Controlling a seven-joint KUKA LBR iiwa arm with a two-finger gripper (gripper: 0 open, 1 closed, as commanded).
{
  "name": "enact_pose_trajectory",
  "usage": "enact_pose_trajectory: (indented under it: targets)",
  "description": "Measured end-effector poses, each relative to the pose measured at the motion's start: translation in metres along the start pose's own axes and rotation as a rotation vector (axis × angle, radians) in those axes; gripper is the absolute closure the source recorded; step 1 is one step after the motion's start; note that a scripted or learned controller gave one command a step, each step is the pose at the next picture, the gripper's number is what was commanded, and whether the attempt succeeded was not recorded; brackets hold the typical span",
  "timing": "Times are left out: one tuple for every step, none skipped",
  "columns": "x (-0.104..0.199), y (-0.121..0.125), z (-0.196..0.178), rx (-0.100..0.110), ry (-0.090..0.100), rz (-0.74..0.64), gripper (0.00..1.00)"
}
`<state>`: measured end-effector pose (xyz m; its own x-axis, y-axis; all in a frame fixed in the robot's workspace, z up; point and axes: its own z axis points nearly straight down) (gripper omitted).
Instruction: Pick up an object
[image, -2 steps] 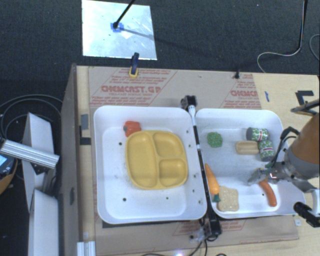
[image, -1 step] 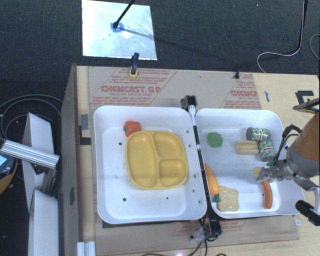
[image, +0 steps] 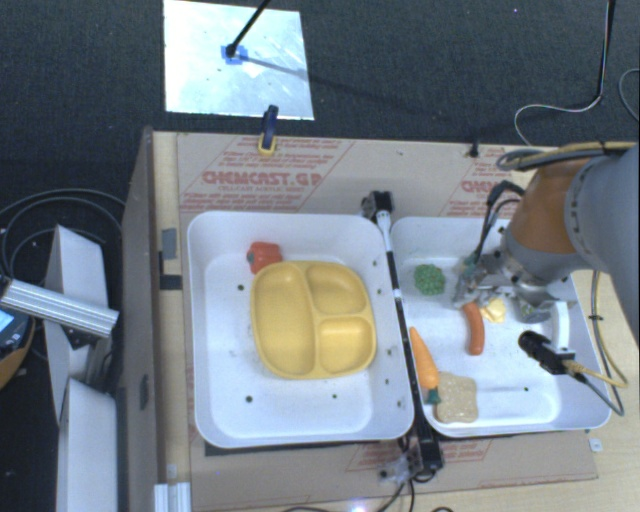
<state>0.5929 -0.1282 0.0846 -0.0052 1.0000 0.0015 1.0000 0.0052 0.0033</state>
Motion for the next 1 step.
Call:
enact_pose_trajectory:
  targets:
    - [0.0793, -0.0255, -0.1008, -0.001, 0.000, 0.000, 1.00]
